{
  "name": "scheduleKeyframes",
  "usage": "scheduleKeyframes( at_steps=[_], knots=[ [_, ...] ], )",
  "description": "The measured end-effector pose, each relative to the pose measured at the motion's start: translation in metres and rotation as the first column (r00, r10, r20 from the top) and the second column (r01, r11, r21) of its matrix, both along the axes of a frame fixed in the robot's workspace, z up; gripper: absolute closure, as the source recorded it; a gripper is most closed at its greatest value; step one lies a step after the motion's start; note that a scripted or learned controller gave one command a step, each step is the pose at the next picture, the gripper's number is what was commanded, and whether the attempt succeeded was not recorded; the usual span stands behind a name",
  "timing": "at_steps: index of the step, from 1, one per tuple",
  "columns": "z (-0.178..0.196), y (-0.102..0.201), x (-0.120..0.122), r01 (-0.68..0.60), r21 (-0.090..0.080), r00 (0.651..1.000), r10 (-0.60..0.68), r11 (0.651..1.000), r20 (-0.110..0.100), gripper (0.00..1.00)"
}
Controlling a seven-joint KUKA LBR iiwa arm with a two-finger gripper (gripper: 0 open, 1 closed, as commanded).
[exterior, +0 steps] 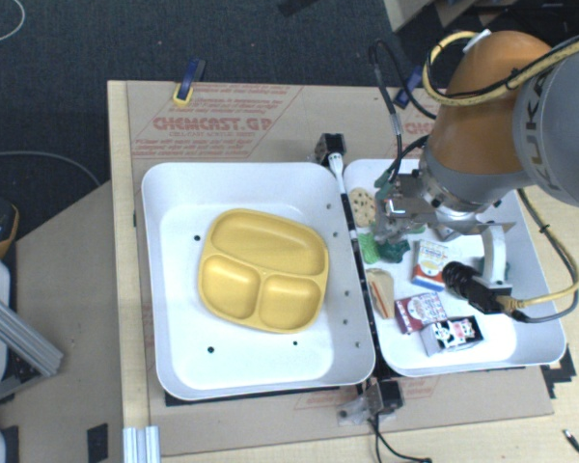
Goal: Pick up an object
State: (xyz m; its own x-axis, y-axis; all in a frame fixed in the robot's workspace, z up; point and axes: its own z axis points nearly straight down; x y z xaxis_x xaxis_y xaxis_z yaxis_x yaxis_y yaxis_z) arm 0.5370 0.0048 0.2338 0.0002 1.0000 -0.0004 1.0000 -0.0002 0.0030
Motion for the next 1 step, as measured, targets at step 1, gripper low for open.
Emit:
scheduleKeyframes(
  at_steps=[1],
  knots=[
    [-0.0198, 0.0054, -0.0053, 0.001, 0.001, 1.000, -0.001, 1.000, -0.008, 1.00]
  ],
)
